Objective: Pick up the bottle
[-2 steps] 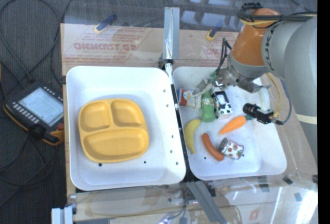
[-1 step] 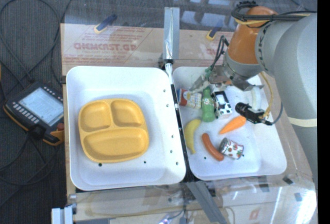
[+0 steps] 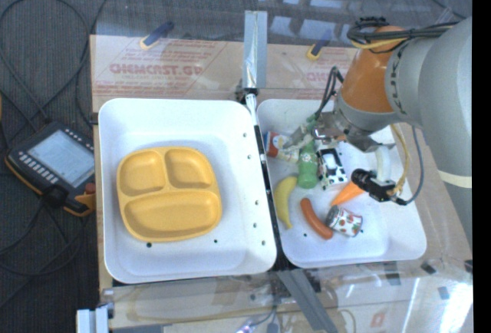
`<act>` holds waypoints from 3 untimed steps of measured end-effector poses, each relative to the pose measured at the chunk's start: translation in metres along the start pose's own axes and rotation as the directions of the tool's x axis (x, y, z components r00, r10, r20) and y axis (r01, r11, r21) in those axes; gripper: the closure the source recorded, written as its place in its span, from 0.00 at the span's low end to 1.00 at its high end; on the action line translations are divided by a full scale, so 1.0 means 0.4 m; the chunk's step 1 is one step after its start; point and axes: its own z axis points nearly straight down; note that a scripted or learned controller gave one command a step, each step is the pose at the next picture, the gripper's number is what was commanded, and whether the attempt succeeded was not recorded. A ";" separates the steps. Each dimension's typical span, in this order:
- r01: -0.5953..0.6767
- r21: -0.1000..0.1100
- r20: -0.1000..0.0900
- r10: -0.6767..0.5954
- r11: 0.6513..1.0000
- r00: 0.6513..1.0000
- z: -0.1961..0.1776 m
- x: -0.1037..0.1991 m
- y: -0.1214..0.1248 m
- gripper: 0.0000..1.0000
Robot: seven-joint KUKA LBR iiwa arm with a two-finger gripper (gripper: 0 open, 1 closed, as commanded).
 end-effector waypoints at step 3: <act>0.375 -0.010 0.003 -0.375 0.927 0.927 -0.026 -0.040 0.023 1.00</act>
